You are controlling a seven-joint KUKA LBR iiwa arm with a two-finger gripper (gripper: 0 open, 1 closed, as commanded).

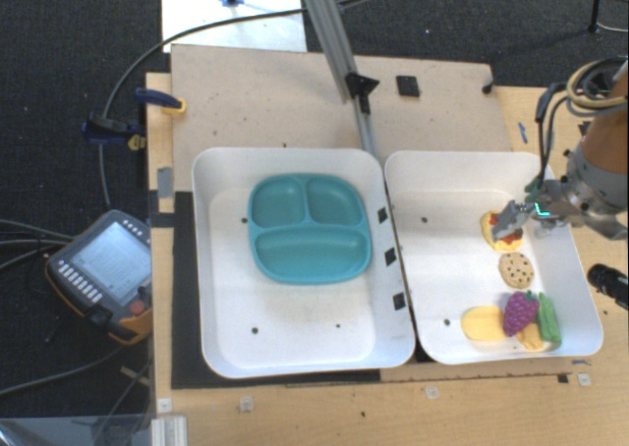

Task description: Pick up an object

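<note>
Grey end effector (511, 222) low over yellow-red toy (494, 230) beside cookie (515, 269); your pick not done, grip state unreadable.

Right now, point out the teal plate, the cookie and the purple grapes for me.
teal plate (310, 262): camera view, on its large lower compartment.
cookie (516, 269): camera view, on its middle.
purple grapes (520, 312): camera view, on the bunch's middle.

You have two bins side by side. The left bin (221, 336) holds a divided plate (310, 228) toward its 12 o'clock. In the right bin (432, 336), a cookie (515, 269) sits at 3 o'clock, with grapes (520, 312) toward 5 o'clock just below it.
</note>
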